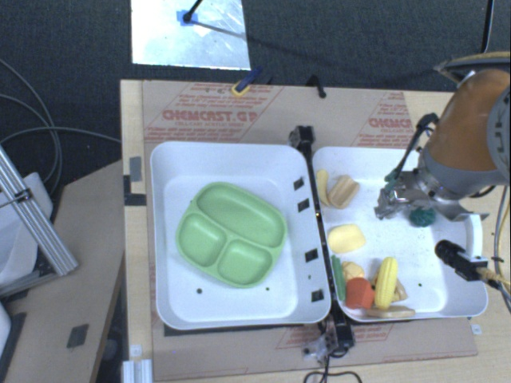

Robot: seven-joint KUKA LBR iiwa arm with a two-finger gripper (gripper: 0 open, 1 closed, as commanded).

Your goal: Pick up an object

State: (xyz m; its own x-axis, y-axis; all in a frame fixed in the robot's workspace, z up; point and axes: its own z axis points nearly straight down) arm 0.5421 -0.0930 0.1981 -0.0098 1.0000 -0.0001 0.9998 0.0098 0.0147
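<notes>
Fingers [391, 206] low in the right bin [467, 306], a teal object [421, 215] just beside them.

Whether the fingers are spread or closed cannot be told; nothing is seen between them. The teal piece lies just to their right, half hidden under the wrist. Left of the fingers sits a tan bread-like toy [343, 191]; below and left, a pale yellow block [346, 237]; further down, a yellow banana-like toy [386, 282] and an orange-red piece [359, 294]. Far left, the other bin holds a green divided plate [231, 234]. These look like light, stiff, smooth plastic play food, likely slippery; the yellow block's flatter sides probably offer the surest hold.
</notes>
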